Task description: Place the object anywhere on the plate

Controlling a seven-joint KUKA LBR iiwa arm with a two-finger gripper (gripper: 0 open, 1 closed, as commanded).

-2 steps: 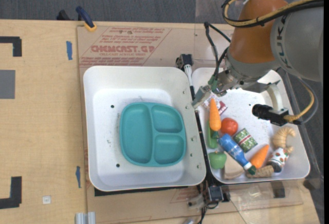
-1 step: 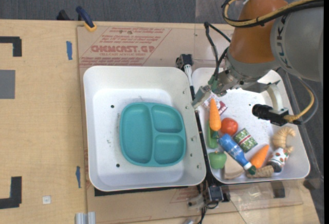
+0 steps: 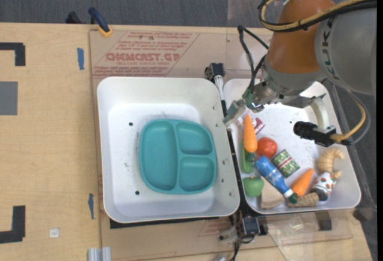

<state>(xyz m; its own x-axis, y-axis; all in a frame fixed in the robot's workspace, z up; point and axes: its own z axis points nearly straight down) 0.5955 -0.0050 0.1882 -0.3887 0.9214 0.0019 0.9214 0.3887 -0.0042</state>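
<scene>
Camera view looks down on my two white bins. My pincer (image 3: 240, 109) hangs low over the top left corner of the right bin (image 3: 286, 117), close to the wall between the bins. I cannot tell if my pincer is apart or together, as my own wrist hides it. My orange band (image 3: 299, 29) sits right above it.

Just below my pincer lies an orange carrot (image 3: 249, 134), with its tip pointing up at me. I cannot tell if I am touching it. Beside the carrot is a red tomato (image 3: 267, 147). Next to that is a small green can (image 3: 286, 162). A blue bottle (image 3: 274, 177) lies slanted under them, and a green fruit (image 3: 253, 185) sits by the bottle's left side. A second carrot (image 3: 303, 181) lies at the bottle's right, and a pale croissant (image 3: 330, 159) is near the right wall. All these toys are in the right bin.

The plate (image 3: 161, 158) is teal and has three parts. It lies flat in the middle of the left bin (image 3: 119, 95), well apart from the carrot.
</scene>
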